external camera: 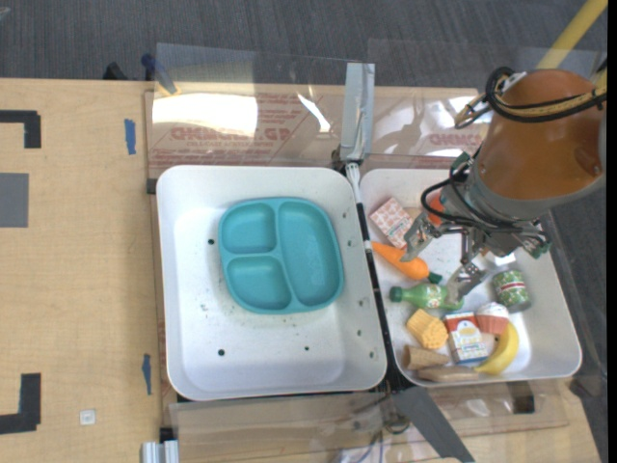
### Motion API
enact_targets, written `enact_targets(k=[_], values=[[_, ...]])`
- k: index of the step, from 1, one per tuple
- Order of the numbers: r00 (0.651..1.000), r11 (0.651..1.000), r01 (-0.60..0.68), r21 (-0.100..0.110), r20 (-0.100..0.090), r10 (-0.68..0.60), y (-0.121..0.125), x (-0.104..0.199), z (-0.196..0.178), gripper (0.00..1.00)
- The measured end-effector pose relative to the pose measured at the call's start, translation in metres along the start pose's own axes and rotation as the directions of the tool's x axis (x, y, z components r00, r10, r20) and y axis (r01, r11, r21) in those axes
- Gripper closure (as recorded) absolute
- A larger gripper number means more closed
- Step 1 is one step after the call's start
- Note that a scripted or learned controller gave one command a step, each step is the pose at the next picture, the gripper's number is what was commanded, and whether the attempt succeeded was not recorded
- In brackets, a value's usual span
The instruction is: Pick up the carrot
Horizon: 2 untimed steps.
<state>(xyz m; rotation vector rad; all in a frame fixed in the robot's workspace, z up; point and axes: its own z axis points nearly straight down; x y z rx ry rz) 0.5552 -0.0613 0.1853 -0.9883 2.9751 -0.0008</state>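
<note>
Brown cardboard-covered bench (67, 287) spans the left of the frame; dark grey carpet fills the top. Two shallow white plastic bins sit side by side at centre and right. Left bin (193, 355) holds a teal three-compartment plate (281, 255). Right bin (559, 340) holds toy food: small orange plastic carrot (403, 260) near the bin's left wall, lying at a slant; pink-and-white checked packet (389, 218) just above it; green bottle (426, 296) just below it. Lower in the bin: yellow waffle-textured block (427, 330), red-and-white carton (466, 337), yellow banana (504, 352), green round can (510, 288). Grey arm with orange band (540, 138) enters from upper right. Two-finger gripper (443, 249) hangs over the right bin, just right of the carrot. Cannot tell its opening or whether it touches the carrot.
</note>
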Motion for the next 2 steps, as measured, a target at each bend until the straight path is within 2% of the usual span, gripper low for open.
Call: enact_targets(k=[1, 2], values=[[0.959, 0.959, -0.282, 0.002, 0.002, 0.282, -0.022, 0.016, 0.087, 0.0], [0.967, 0.967, -0.253, 0.003, 0.005, 0.253, -0.043, -0.008, 0.096, 0.0]])
